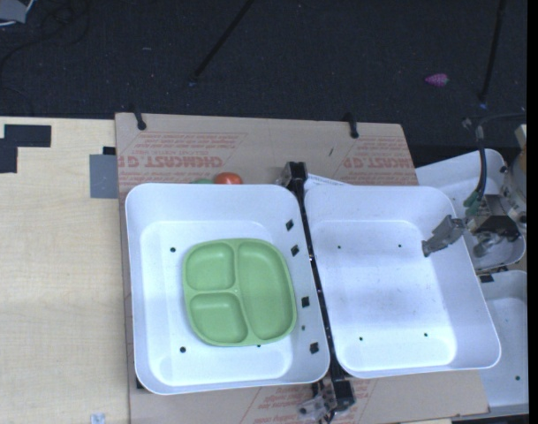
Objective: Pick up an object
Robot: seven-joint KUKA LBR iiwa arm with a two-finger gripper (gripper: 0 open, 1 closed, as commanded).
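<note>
A light green divided plate (239, 291) with three compartments lies flat in the left white bin (154, 237). My gripper (456, 244) hangs over the right rim of the right white bin (401, 343), far from the plate. Its two grey fingers (441, 235) stand apart, open, with nothing between them. The arm reaches in from the right edge.
A small orange-red object (228, 179) and a bit of something green (202, 181) lie behind the left bin's far rim on the cardboard sheet (251, 148). A black divider (309, 272) runs between the bins. Pale wooden bench top (48, 281) spreads to the left.
</note>
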